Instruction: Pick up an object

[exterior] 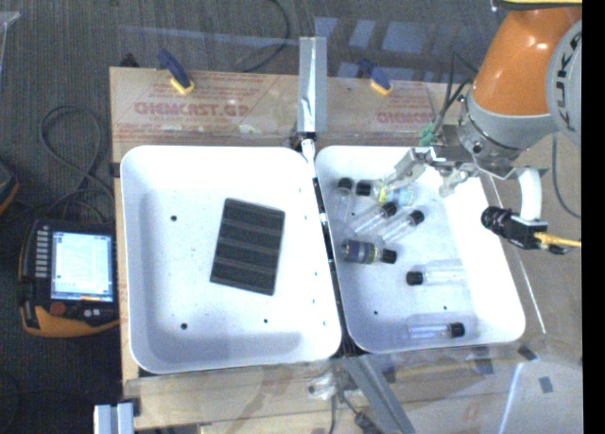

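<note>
My gripper (427, 177) hangs over the far part of the right bin (492, 262), its fingers spread open with nothing between them. Just below and left of it lies a clear vial with a yellow mark (395, 198). More clear vials with black caps lie scattered in this bin: one near the far left corner (352, 186), two crossed ones in the middle (383, 224), a darker one (367, 251), one at the right (435, 275) and one near the front wall (435, 331). A black ribbed rectangular pad (248, 245) lies flat in the left bin (151, 196).
A metal post (311, 92) stands at the far end of the wall between the bins. Blue clamps (174, 68) (374, 77) hold the back board. A teach pendant (71, 276) lies left of the bench. The arm's orange band (520, 54) looms at the upper right.
</note>
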Motion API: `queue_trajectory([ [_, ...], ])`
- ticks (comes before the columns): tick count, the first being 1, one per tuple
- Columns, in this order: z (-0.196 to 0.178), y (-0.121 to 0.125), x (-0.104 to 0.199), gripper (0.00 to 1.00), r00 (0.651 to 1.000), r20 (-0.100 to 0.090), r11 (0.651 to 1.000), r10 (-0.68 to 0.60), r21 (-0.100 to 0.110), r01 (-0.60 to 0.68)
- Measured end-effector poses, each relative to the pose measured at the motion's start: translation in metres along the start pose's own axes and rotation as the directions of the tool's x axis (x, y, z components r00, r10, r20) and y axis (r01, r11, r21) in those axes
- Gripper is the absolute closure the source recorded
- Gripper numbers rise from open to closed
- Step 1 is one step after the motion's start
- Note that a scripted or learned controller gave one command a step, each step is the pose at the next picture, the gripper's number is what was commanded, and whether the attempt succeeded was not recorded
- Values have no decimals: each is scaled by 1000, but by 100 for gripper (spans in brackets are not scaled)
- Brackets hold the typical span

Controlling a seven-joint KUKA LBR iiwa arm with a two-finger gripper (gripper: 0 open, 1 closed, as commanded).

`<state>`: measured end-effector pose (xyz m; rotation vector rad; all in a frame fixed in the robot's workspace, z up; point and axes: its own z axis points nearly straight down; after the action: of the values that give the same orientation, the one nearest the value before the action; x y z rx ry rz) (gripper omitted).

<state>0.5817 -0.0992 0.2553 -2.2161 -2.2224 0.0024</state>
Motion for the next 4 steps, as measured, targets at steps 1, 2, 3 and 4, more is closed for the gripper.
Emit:
queue_trajectory([
  [1, 108, -16, -49, 0, 999, 0, 999, 47, 1, -47],
  [2, 144, 33, -33, 0, 1000, 2, 999, 12, -32, -12],
  [3, 163, 82, -52, 0, 1000, -7, 999, -24, 28, 24],
  [4, 162, 79, -55, 100, 1000, -1, 999, -24, 37, 24],
])
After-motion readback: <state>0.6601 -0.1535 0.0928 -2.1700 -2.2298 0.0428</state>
